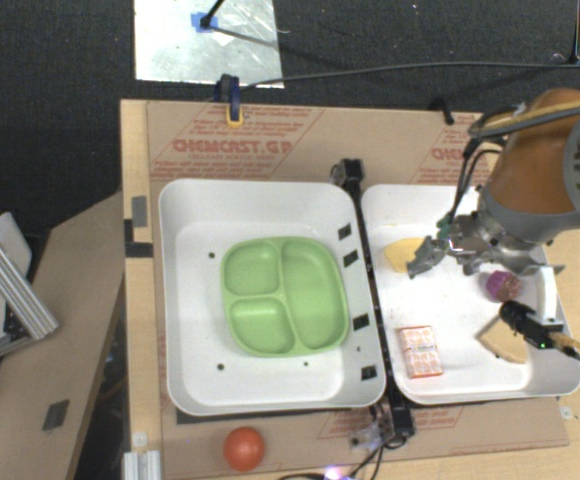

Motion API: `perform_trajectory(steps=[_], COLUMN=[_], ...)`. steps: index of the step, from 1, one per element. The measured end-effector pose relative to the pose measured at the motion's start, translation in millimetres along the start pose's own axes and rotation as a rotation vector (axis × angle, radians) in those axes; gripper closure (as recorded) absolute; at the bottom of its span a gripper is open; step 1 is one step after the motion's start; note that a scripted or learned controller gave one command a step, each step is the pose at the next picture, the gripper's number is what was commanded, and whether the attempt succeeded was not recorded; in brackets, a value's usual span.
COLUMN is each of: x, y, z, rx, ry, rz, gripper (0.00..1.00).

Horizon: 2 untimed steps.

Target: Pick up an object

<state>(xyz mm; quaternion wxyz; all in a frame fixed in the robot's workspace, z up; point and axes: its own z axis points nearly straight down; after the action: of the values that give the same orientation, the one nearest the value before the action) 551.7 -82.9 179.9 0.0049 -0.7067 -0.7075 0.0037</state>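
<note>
Right bin (570, 373) with four candidate objects: a yellow piece (402, 255) at far left, a purple ball (501, 286) at right, a tan wedge (500, 342) at near right, and a pink box (420, 351) lying flat near the divider. The tool (428, 257) hangs low just right of the yellow piece, at its edge; whether it is released or clenched cannot be told, and nothing is seen between its tips. The step in hand appears to be the approach to the yellow piece. To do it well, the tool should centre over the piece rather than beside it, straddle its short width, and descend squarely before closing. Room is tight to the left, where the bin wall and divider clips stand close; the bare white floor between the yellow piece and the pink box offers the best clearance. The left bin (185, 268) holds a green tray (285, 296); an orange ball (243, 448) lies on the worktop (160, 138) at the near edge.
</note>
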Motion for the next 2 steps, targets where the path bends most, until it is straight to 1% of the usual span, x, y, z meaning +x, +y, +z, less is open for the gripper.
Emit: perform_trajectory(steps=[1, 2], x=[0, -6], y=[3, 6], z=[-7, 54], rx=[-0.014, -0.009], ry=[-0.001, -0.001], rz=[-0.002, 0.001], gripper=[0.00, 0.00])
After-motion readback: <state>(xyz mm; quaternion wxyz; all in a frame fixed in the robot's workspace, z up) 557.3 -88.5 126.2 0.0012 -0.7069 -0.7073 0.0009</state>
